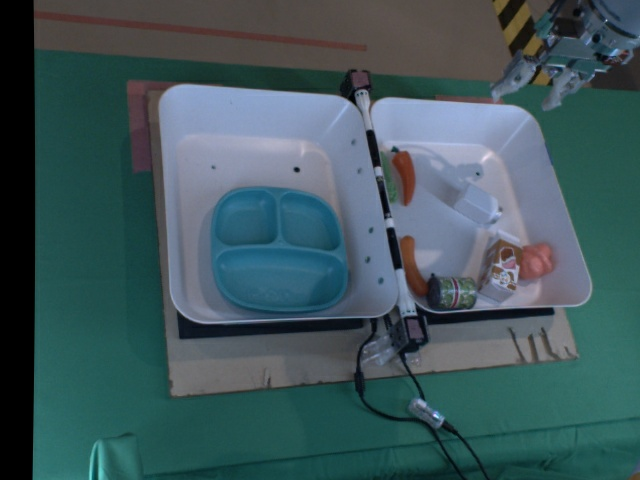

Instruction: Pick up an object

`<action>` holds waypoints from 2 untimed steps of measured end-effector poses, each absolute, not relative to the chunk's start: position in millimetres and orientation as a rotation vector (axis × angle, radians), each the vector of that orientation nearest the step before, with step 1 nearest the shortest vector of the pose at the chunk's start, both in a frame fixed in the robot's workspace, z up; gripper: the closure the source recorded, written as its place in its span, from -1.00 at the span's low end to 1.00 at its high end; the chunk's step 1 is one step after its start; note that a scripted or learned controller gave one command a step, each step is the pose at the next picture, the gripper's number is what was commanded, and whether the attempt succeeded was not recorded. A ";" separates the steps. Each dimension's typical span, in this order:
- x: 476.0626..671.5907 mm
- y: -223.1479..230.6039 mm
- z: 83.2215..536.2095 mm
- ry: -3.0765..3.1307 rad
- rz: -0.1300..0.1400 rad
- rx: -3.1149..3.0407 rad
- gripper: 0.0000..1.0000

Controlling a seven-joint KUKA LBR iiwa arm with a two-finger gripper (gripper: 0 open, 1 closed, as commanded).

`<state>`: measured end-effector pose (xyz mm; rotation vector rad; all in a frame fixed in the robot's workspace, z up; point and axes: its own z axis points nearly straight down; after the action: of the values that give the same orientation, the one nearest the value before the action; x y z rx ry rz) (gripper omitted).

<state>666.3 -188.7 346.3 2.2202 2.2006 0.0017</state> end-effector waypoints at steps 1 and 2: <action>701.2 -183.8 356.9 2.203 0.005 2.216 -1.00; 699.9 -182.2 452.7 2.204 0.009 2.214 -1.00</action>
<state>699.9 -182.2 452.7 2.2139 2.2042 0.0088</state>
